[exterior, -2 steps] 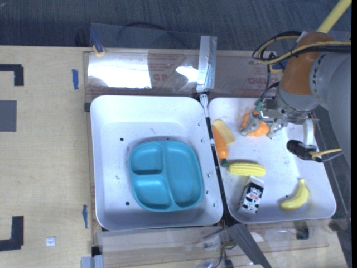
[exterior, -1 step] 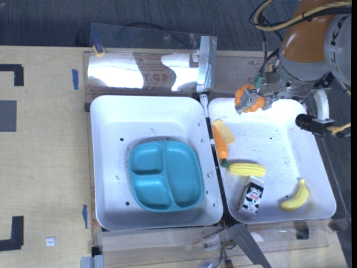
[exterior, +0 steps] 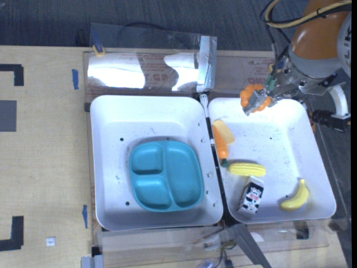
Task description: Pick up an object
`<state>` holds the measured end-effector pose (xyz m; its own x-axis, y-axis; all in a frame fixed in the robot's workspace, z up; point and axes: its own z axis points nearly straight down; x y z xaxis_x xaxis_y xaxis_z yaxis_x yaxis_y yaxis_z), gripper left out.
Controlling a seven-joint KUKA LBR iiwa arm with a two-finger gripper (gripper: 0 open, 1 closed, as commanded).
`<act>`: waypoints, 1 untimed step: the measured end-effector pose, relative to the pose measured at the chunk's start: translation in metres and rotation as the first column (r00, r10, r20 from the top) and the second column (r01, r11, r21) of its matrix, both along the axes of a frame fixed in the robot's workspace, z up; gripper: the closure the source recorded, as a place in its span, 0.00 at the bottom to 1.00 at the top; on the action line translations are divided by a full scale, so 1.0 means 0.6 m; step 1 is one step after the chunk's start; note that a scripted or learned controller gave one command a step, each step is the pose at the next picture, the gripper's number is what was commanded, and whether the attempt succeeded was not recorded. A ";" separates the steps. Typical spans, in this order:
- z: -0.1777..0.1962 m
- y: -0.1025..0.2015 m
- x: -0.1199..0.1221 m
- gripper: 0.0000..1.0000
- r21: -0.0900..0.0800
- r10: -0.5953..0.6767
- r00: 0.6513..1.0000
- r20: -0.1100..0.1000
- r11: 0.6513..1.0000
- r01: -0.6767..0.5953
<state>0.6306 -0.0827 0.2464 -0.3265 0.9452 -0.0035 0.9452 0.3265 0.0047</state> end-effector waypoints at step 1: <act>0.018 0.000 0.002 1.00 -0.001 0.001 1.000 0.005 1.000 -0.001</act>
